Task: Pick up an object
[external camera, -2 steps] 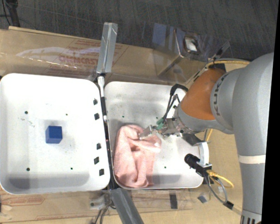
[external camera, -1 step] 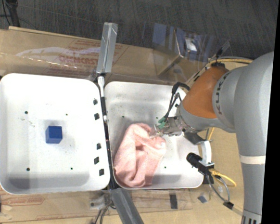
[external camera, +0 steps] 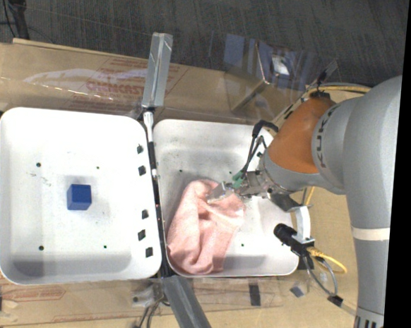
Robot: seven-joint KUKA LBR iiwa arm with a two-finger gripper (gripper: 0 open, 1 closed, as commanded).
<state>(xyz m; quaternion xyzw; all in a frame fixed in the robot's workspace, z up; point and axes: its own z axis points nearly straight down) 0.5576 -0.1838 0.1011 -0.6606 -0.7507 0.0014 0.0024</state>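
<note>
A crumpled pink cloth (external camera: 200, 226) lies in the right bin (external camera: 200, 142), spread from its middle toward the front wall. A small blue cube (external camera: 80, 196) sits alone in the left bin (external camera: 24, 131). My gripper (external camera: 233, 187) hangs low over the right bin at the cloth's upper right edge, touching or nearly touching the fabric. The wrist above it hides how the gripper meets the cloth.
A metal divider (external camera: 149, 191) with black clips separates the two bins. The grey arm with its orange band (external camera: 299, 142) covers the right bin's far right side. Cables and a black fitting (external camera: 292, 237) hang over the right bin's front right corner.
</note>
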